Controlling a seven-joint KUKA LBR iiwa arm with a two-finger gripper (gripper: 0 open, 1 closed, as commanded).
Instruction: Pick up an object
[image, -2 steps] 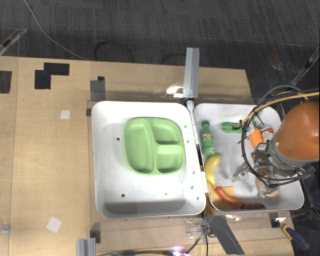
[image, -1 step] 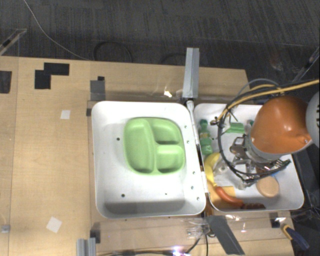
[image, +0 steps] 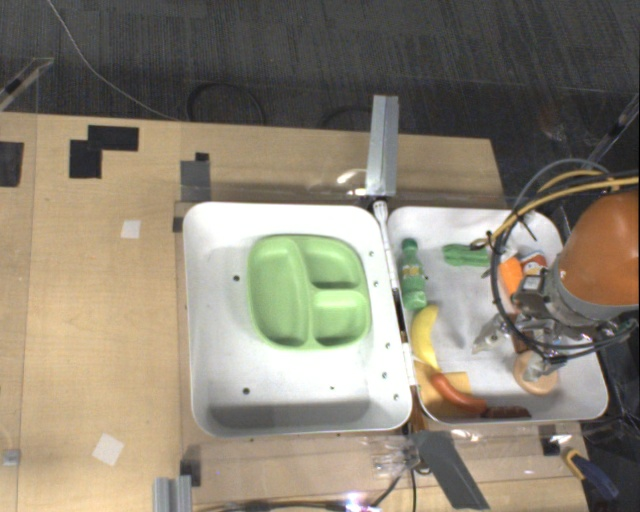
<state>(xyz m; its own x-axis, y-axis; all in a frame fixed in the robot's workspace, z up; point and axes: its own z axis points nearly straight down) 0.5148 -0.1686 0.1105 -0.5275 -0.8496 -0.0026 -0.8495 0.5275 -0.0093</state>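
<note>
A green divided plate (image: 307, 290) lies flat in the middle of the left bin (image: 215, 400), its three compartments facing up. In the right bin (image: 590, 400), a green bottle (image: 411, 274) lies lengthwise along the left wall. Just below it a yellow banana (image: 426, 335) curves downward, and a red sausage-like piece (image: 455, 392) rests near the bottom edge. A small green item (image: 464, 256) lies near the top, with an orange piece (image: 512, 274) just beside it.
</note>
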